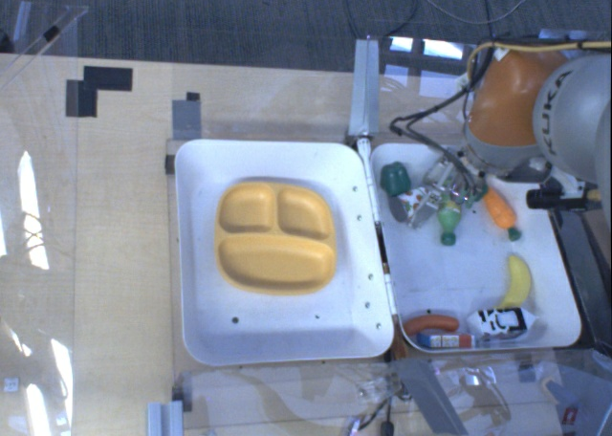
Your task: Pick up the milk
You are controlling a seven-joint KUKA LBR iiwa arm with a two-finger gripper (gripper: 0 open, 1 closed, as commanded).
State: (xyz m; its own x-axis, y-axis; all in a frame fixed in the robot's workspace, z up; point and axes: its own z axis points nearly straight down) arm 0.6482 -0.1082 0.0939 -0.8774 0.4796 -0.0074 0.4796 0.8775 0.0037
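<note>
So my jaws sit by the green bottle, can't tell their state. Milk lies well off toward the bin's near edge; I'd hover above it first, then drop straight down.

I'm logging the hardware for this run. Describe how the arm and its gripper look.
The arm is rounded, grey metal with a broad orange band above the wrist and dark lettering on the grey shell. Black cables loop along it. The gripper is a small silvery metal assembly with dark parts.
</note>
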